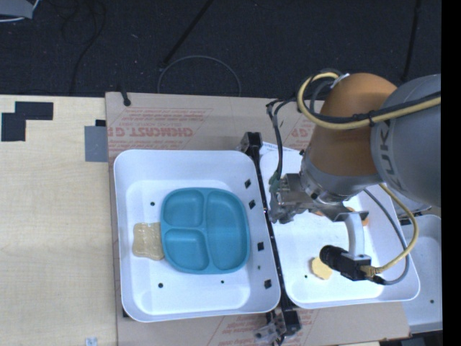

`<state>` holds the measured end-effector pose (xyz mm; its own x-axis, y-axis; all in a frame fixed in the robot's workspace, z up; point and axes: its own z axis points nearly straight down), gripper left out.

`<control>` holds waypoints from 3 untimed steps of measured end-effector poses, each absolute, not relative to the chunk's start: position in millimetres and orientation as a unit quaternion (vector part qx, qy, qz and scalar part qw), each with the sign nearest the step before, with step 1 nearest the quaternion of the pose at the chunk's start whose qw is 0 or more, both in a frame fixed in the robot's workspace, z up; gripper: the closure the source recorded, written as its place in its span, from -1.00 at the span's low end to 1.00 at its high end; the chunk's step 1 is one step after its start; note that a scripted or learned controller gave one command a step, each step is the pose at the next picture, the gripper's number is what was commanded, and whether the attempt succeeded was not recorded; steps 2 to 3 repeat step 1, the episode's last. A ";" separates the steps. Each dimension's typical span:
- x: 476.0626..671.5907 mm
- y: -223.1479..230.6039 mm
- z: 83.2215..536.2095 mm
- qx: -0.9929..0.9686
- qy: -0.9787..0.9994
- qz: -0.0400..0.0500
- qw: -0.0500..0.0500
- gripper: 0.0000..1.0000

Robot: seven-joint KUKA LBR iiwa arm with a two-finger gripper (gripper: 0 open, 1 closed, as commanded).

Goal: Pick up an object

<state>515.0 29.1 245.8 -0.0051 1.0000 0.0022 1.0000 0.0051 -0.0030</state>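
Observation:
My gripper [279,209] hangs low over the left side of the right bin [403,294], close to the wall between the two bins. The arm's orange band and grey wrist cover most of that bin. A small yellow piece [320,268] lies on the right bin's floor toward the front, beside a black cable plug. A sliver of something orange [366,220] peeks out behind the arm. In the left bin [137,168] a blue divided plate [204,229] lies flat, with a pale yellow translucent piece [147,241] touching its left edge.
Black clips [252,144] hold the bins together along the middle wall. Both bins rest on a cardboard sheet [180,121] on the wooden bench. Yellow and black cables [403,254] loop from the arm over the right bin.

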 end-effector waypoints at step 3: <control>516.3 74.2 246.0 -0.706 -0.709 0.001 0.002 1.00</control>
